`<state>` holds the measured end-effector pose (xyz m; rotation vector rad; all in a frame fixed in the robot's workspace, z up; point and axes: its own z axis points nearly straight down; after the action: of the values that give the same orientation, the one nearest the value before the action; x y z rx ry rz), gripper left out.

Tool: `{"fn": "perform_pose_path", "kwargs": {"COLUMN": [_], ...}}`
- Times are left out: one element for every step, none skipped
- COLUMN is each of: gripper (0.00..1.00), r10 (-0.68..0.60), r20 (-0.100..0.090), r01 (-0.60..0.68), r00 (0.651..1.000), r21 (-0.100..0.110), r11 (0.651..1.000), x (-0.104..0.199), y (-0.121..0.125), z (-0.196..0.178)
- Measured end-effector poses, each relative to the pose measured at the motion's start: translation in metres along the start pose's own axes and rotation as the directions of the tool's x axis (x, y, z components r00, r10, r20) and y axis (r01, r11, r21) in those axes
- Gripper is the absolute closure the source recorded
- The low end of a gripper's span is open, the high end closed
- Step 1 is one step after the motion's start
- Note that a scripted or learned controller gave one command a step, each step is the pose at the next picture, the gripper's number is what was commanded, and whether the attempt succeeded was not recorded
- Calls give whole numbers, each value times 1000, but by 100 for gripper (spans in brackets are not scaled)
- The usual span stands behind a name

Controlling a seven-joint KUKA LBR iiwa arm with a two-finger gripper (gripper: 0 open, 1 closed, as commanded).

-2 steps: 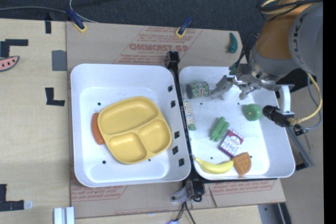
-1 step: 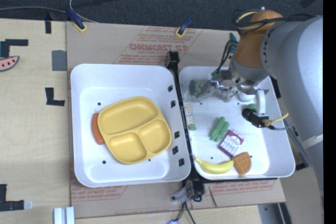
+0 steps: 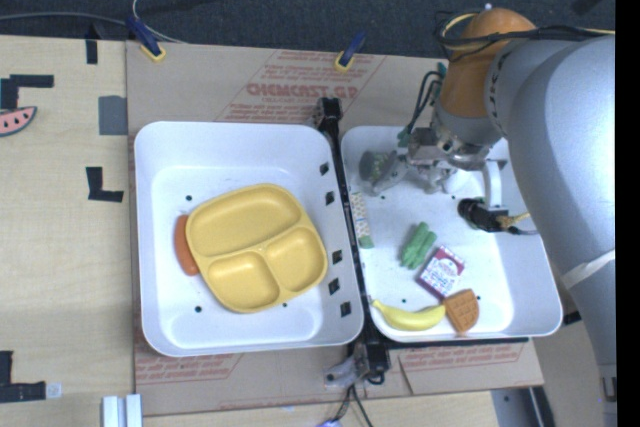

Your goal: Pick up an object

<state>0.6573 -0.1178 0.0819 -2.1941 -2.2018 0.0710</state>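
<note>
My gripper [image 3: 381, 171] hangs low over the back left part of the right bin [image 3: 520, 285], at the end of the grey arm with its orange band. Nothing shows in its grasp. Toward the front of it lie a green ridged object [image 3: 418, 245], a small red and purple packet [image 3: 441, 272], a yellow banana [image 3: 408, 316] and a brown-orange biscuit-like piece [image 3: 462, 310], all resting on the bin floor and apart from the gripper.
The left bin [image 3: 160, 215] holds a yellow divided plate [image 3: 256, 245] with an orange item [image 3: 184, 247] partly tucked under its left edge. A small patterned strip [image 3: 359, 218] lies by the divider between the bins. The arm's bulk covers the right bin's right side.
</note>
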Motion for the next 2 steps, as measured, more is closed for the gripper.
{"fn": "perform_pose_path", "kwargs": {"gripper": [100,0], "r10": [0,0], "r20": [-13,-12], "r01": [0,0], "r00": [1000,1000], "r21": [8,5], "r11": [1000,1000], "x": [5,5], "y": [-1,0], "z": [-9,-9]}}
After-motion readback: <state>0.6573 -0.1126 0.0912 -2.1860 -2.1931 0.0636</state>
